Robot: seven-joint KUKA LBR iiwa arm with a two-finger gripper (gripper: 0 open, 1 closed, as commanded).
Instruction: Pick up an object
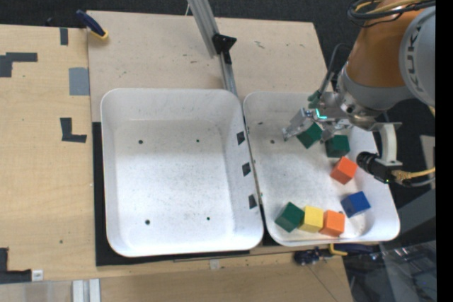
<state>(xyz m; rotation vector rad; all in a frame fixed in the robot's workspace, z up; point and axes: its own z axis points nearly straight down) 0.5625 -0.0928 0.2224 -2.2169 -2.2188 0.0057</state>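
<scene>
My gripper [310, 128] hangs over the upper part of the right bin [272, 216], reaching in from the right. It is shut on a green block [308, 137], which sits tilted between the fingers. A second, darker green block [337, 146] lies just to its right on the bin floor. Below that are an orange block [344, 170] and a blue block [355, 203]. Along the bin's front wall stand a green block [289, 216], a yellow block [312, 218] and an orange block [333, 222] in a row.
The left bin [170, 173] lies beside the right one, with a raised rim between them. A slanted metal rail [202, 3] crosses the bench behind the bins. The grey and orange arm [386, 53] fills the right side.
</scene>
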